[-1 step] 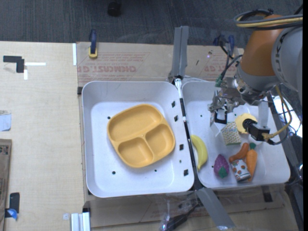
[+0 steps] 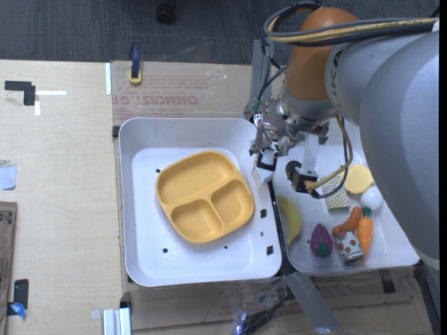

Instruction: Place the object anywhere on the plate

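A yellow three-compartment plate [image 2: 204,195] lies in the middle of the left white bin [image 2: 140,257]. My gripper [image 2: 267,153] hangs over the divide between the two bins, just right of the plate's upper right rim and pointing down. I see nothing held in it from this angle. The loose objects lie in the right bin [image 2: 391,257]: a yellow rounded fruit [image 2: 290,219] against the left wall, a purple grape bunch [image 2: 320,239], an orange carrot [image 2: 364,231] and a small can [image 2: 350,248].
Further back in the right bin are a pale yellow piece [image 2: 359,179], a white egg-like ball [image 2: 371,199] and a speckled sponge block [image 2: 338,200]. The arm's grey body [image 2: 398,103] covers that bin's far right. A cardboard sheet [image 2: 181,89] lies behind the left bin.
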`<state>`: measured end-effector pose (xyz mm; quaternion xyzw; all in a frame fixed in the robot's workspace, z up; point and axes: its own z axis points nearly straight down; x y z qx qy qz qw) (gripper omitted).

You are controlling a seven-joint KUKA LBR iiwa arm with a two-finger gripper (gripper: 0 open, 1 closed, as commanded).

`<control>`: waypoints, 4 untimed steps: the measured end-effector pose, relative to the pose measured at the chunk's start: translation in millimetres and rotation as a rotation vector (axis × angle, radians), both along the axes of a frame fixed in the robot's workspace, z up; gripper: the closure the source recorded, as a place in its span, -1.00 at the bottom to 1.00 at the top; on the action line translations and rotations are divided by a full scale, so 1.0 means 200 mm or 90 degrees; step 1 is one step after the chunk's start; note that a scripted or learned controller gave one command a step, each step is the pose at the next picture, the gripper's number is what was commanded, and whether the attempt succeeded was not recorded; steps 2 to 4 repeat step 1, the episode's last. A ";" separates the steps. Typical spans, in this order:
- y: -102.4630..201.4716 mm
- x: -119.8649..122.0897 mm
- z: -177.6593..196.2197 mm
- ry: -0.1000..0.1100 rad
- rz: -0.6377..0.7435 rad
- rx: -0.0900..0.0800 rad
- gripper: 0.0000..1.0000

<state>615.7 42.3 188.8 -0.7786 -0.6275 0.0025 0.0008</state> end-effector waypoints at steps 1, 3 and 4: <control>0.00 0.00 0.00 0.000 0.000 0.000 -1.00; 0.00 0.00 0.00 0.000 0.000 0.000 -1.00; 0.00 0.00 0.00 0.000 0.000 0.000 -1.00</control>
